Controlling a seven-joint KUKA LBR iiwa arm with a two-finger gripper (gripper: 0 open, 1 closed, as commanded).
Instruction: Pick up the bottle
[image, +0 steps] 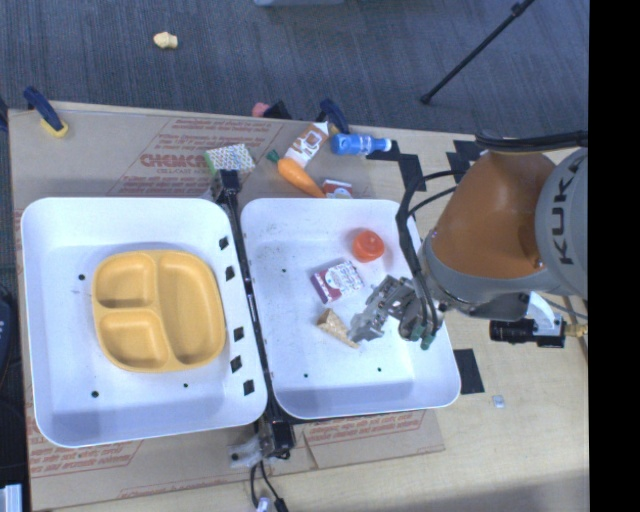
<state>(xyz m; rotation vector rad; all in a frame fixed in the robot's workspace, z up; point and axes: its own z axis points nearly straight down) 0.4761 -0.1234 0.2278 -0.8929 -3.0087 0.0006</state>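
A yellow clamp (45, 112) grips the far left corner of the bench (520, 440), which is covered there by printed cardboard. The left bin (40, 300), shallow, smooth and white with rounded corners, holds a yellow plastic divided plate (158, 310) near its middle, with bare floor all round it up to the walls. A line of black clips runs down the seam where the two bins touch.

Beyond the bins, on the cardboard, lie a small patterned packet (229, 158), an orange carrot-shaped toy (299, 177), a white-and-orange tube (306, 144) and the blue bottle (358, 145), which rests on its side just beside the tube and well outside either bin.

In the right bin (290, 380) the left half and the near strip of floor are open. Toward its right sit a round orange cap (367, 244), a crinkled red-and-white wrapper (337, 280) and a tan wedge (337, 326). The pincer (372, 320) hangs low just beside the wedge, close to the bin's right wall; whether it is wide or narrow I cannot tell. Behind it bulks the arm's glossy orange band (500, 215).
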